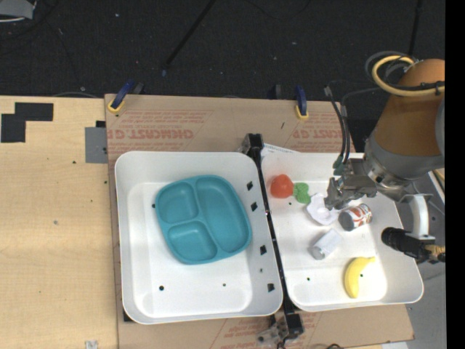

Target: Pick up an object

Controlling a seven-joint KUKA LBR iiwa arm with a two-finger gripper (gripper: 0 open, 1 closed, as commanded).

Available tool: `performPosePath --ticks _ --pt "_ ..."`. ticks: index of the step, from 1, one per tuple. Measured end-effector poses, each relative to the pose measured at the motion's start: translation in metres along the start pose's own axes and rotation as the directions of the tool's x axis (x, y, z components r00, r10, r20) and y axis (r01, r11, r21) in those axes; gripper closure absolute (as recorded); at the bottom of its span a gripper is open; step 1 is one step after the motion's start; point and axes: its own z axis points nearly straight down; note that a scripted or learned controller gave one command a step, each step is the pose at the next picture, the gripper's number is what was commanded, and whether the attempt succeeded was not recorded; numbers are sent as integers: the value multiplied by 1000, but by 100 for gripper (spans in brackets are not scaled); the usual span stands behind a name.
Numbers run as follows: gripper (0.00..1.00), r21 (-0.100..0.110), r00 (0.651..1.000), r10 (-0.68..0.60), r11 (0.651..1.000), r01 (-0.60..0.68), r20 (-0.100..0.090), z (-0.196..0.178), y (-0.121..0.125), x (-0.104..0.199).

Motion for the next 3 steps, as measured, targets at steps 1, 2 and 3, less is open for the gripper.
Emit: performPosePath --ticks 1,2,3 --pt "0 0 1000 0 1000 0 0 0 0 0" --pt "100 0 1000 1 1000 -1 0 -10 0 -1" --pt "100 -5 1000 -8 1000 8 1 -42 26 18"
